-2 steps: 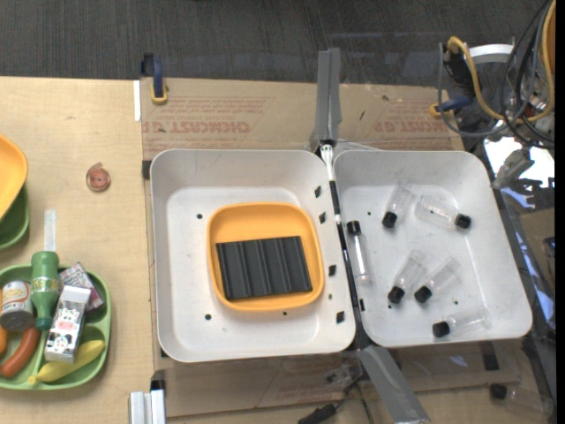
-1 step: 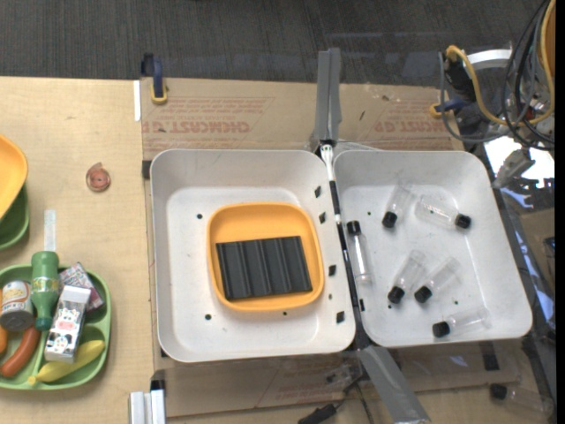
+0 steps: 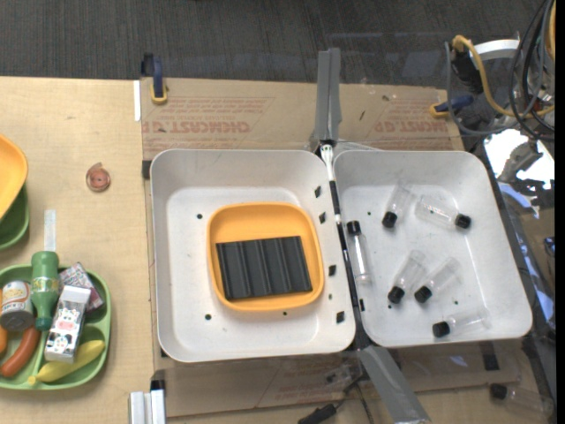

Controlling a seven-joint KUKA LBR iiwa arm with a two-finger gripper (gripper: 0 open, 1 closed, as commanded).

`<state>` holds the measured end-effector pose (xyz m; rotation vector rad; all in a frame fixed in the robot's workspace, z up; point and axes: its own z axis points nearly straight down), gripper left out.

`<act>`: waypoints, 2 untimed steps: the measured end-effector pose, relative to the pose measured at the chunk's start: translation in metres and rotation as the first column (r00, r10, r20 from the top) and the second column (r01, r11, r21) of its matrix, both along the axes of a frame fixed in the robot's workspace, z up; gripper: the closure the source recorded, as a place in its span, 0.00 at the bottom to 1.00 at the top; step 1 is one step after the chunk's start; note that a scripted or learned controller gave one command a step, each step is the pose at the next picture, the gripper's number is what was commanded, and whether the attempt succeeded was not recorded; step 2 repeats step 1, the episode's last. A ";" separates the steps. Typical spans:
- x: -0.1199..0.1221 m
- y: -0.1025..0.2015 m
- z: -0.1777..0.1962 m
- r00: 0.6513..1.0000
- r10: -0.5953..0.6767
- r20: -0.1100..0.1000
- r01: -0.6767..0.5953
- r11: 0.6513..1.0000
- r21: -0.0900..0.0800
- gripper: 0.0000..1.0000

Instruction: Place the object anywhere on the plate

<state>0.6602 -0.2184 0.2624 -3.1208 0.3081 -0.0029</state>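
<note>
Over in the right bin (image 3: 494,237), clear vials with black caps (image 3: 407,275) lie scattered, one against its left wall. At the left bin's (image 3: 177,237) centre sits the orange plate (image 3: 265,223), bearing a dark ridged slab (image 3: 264,267). Pincer's state: I cannot tell.

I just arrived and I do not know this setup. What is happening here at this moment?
Nothing is being handled right now. The left bin holds an orange plate with a dark ridged rectangle lying on it. The right bin holds several clear vials with black caps, scattered and lying on their sides. None of them is on the plate yet, so the placing step is not done.
</note>
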 end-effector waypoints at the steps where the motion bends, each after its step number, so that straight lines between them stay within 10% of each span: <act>1: 0.000 0.000 -0.011 1.000 0.001 -0.002 -0.001 1.000 -0.001 0.00; 2: 0.000 0.000 -0.011 1.000 0.001 -0.002 -0.001 1.000 -0.001 0.00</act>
